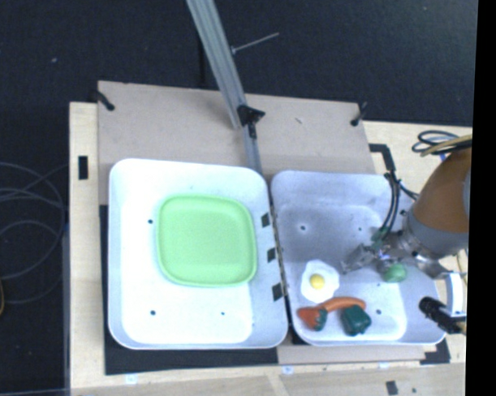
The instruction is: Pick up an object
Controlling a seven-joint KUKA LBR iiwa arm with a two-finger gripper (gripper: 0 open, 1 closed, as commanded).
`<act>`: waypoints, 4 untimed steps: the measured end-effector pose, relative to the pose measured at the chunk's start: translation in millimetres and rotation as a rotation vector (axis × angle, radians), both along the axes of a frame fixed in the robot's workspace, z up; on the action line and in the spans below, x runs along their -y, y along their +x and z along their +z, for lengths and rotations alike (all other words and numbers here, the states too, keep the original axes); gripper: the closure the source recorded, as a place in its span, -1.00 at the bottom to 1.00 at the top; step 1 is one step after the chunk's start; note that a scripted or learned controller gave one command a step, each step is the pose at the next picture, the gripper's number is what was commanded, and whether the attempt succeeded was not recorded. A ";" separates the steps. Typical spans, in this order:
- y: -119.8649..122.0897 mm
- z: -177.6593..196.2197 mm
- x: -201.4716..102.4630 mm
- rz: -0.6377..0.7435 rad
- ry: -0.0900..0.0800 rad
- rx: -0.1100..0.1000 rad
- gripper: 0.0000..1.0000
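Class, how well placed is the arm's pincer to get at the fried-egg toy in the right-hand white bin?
Probably well. The pincer hangs inside the right-hand white bin, close beside the white-and-yellow fried-egg toy, which lies uncovered with nothing between them.

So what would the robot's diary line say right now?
arm: over right bin | tool: low, beside green piece | egg, carrot: lying in bin | plate: left bin
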State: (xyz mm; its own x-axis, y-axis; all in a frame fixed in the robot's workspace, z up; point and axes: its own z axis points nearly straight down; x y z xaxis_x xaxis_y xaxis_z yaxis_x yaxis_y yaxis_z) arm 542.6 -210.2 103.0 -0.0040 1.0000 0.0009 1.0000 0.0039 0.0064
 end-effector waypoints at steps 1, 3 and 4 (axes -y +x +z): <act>-0.8 10.6 2.7 -0.004 -0.002 0.000 1.00; 3.6 116.9 9.5 -0.004 -0.002 -0.002 1.00; 19.4 109.7 -40.2 0.000 0.000 -0.006 1.00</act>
State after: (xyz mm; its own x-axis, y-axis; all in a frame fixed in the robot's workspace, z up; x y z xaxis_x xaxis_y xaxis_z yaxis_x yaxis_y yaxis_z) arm 562.0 -170.0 212.7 -0.0035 1.0000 0.0007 1.0000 0.0035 0.0008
